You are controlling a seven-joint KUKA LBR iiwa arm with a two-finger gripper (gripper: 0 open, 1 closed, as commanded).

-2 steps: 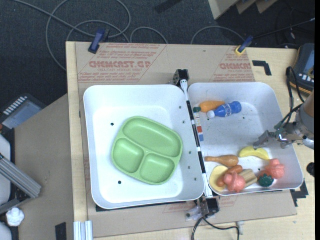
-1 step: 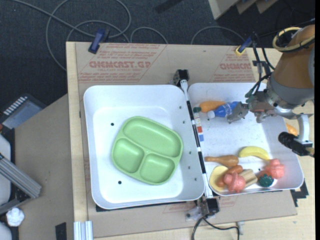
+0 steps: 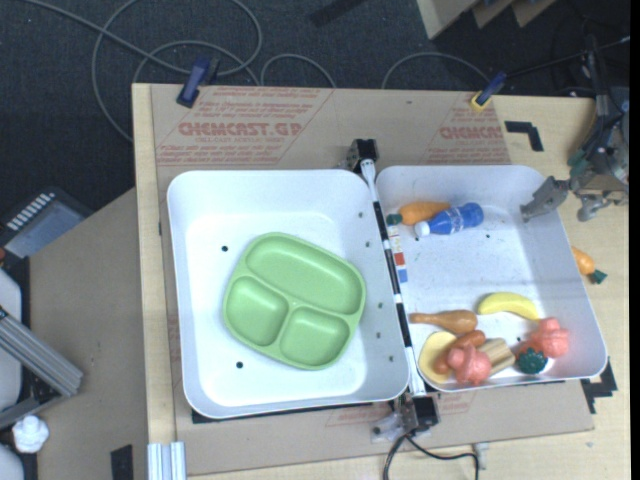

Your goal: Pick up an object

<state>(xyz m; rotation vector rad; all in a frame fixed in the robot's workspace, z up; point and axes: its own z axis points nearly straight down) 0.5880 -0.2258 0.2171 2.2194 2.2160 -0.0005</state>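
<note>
The right bin (image 3: pixel 520 258) holds several toy foods. An orange carrot (image 3: pixel 421 211) and a blue bottle (image 3: pixel 452 219) lie near its far left corner. A yellow banana (image 3: pixel 510 305) and a brown drumstick (image 3: pixel 447 320) lie nearer the front. At the front edge a pink toy (image 3: pixel 470 360), a red strawberry-like toy (image 3: pixel 551 338) and a green piece (image 3: pixel 533 363) crowd beside a yellow dish (image 3: pixel 434 359). My gripper (image 3: pixel 566 198) hangs over the bin's far right corner, apart from all of them.
A green divided plate (image 3: pixel 293 301) lies in the left bin (image 3: pixel 200 228). A small orange toy (image 3: pixel 585 264) sits just outside the right bin's right rim. Clamps and cables lie along the bench's far edge.
</note>
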